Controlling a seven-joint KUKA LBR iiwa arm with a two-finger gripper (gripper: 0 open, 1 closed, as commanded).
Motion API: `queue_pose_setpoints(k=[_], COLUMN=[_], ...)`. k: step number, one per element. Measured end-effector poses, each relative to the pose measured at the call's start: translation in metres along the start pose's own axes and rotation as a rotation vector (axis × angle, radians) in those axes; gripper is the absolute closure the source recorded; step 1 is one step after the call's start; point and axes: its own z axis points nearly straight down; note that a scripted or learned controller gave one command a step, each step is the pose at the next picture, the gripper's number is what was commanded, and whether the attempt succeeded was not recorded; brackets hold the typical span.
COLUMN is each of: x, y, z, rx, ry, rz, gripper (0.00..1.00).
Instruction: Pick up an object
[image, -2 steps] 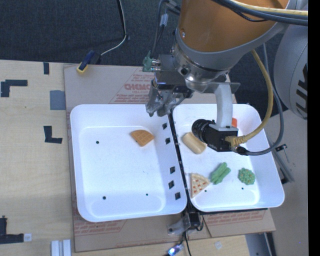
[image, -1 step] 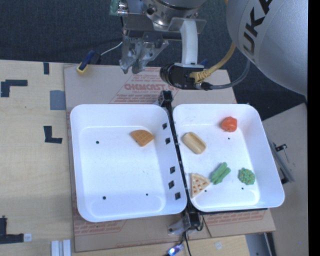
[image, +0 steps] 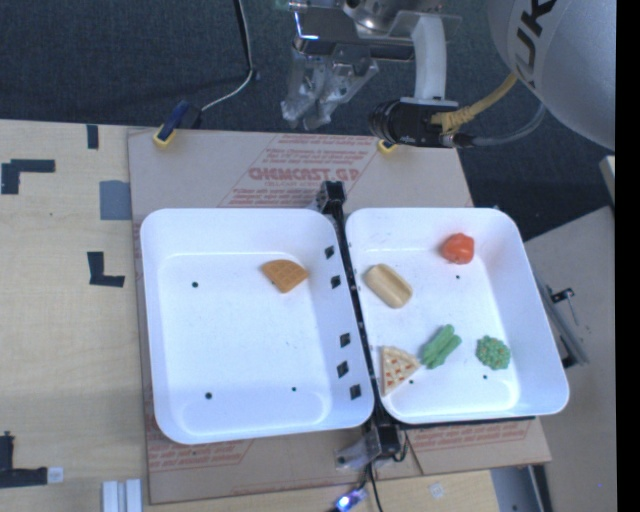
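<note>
The arm (image: 560, 60) is cut off by the top and right edges, so most of its body is not seen. The gripper (image: 315, 95) is blurred and translucent against the dark floor; the spacing of its tips cannot be judged. The cable (image: 240, 40) is cut off at the top edge.

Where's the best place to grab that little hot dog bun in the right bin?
Probably across the middle of the hot dog bun, coming straight down. It lies flat and slanted, long axis running upper-left to lower-right, so fingers should close on its narrow width, clear of the divider.
</note>
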Motion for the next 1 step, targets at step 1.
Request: queue_pose_setpoints(k=[1], x=[-0.0588], y=[-0.0137], z=[-0.0010], rx=[0.001], ry=[0.000], rz=[0.001], gripper=[1.00])
